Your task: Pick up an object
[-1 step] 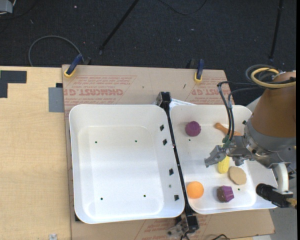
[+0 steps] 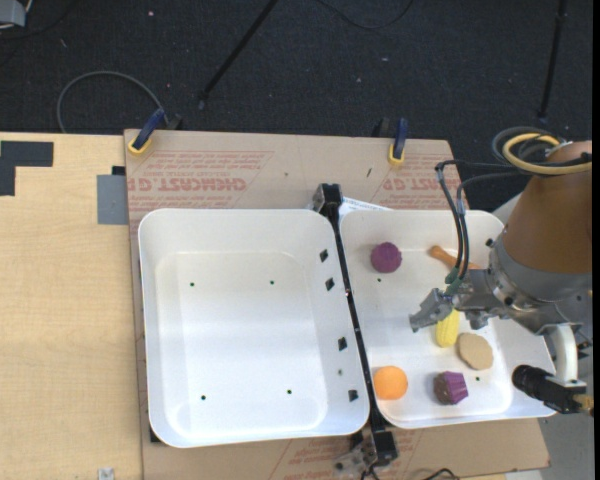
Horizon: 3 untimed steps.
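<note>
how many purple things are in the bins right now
2, both in the right bin: a round purple ball near its far left side, and a darker purple block at the near edge, beside the orange ball. The arm may hide others.

Fixed above the desk (image 2: 50,298), looking down at a slant on two shallow white plastic bins (image 2: 240,418), from moderate distance; dark floor at top, arm entering from right.
</note>
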### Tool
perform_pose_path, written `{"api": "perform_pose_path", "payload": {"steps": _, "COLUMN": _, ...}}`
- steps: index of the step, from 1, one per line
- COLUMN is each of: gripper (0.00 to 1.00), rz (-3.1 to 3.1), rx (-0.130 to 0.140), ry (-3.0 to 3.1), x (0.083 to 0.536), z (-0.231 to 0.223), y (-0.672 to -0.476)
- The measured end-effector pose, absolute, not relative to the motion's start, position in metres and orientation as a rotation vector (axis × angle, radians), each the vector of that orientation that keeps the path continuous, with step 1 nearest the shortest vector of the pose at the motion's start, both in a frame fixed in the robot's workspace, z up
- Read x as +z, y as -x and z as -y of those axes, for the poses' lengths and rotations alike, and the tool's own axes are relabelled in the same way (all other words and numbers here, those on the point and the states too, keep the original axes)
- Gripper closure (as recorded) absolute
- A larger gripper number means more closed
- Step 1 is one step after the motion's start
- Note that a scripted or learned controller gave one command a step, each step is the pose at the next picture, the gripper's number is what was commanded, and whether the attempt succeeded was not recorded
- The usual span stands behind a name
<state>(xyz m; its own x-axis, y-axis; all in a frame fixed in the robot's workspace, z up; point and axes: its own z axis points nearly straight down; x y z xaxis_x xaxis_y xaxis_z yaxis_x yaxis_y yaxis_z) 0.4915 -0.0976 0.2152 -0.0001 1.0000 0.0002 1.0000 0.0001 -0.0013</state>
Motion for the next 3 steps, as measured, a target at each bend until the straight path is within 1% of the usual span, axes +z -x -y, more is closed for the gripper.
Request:
{"api": "perform_pose_path", "payload": {"steps": 1, "gripper": 0.00, "rz": 2.217, "rx": 0.006, "ry": 2.219, "x": 0.157, "z": 0.102, "y": -0.483}}
{"api": "perform_pose_path", "payload": {"steps": 2, "gripper": 0.00, "rz": 2.217, "rx": 0.006, "ry": 2.219, "x": 0.096, "z": 0.108, "y": -0.479}}
{"api": "perform_pose_path", "payload": {"steps": 3, "gripper": 0.00, "rz": 2.222, "rx": 0.000, "ry": 2.221, "x": 0.088, "z": 0.108, "y": -0.478}}
